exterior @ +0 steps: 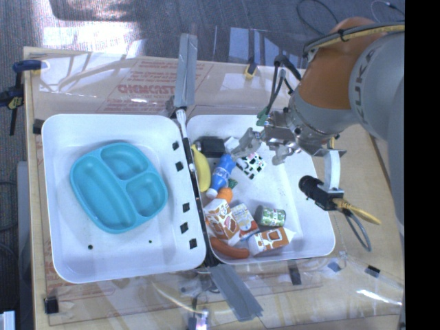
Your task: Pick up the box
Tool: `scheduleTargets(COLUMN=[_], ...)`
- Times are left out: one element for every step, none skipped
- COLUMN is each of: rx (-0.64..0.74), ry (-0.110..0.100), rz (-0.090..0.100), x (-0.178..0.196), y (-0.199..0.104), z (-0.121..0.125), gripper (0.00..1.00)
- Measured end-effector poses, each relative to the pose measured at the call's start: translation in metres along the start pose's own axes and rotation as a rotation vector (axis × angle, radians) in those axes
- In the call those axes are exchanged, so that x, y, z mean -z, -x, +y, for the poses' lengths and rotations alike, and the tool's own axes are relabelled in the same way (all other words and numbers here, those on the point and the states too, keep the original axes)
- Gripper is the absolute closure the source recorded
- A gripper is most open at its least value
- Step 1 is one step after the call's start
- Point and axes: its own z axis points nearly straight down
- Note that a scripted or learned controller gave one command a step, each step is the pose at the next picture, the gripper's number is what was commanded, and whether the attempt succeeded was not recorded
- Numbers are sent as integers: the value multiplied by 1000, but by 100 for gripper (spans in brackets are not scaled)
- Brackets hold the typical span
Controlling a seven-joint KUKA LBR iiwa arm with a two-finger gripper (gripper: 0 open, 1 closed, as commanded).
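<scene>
Two bins sit side by side on the bench (82,74). The left bin (62,253) holds a divided tray (118,186). The right bin (313,243) holds a banana (201,169), bottle (220,174), can (271,216) and what seem two cartons (227,220) near its front.

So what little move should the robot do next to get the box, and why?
Probably drop lower and slide toward the near side of the right bin. The gripper hangs over the black-and-white spotted cube at the far end, while the orange-and-white boxes lie nearer the front, beside the green can and above the sausage.
</scene>
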Motion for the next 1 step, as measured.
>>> scheduleTargets(rx=[-69], ry=[2], rz=[2], x=[-168], y=[39], z=[-35], gripper=[0])
